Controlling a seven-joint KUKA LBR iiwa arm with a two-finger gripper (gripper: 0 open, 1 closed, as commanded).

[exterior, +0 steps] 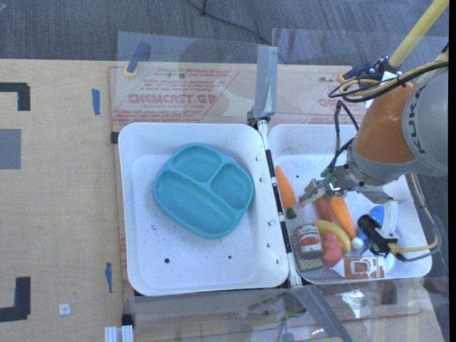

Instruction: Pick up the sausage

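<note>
The sausage is a short reddish piece lying near the front of the right bin, between a small can and a banana. My gripper hangs over the middle of that bin, up and to the left of the sausage and apart from it. Its fingers point left, standing open with nothing between them. The grey arm with its orange band covers the bin's right side.
An orange carrot lies by the right bin's left wall, and a second carrot lies just below the gripper. A blue-and-white bottle and an orange carton crowd the front right. A blue compartment plate sits in the left bin.
</note>
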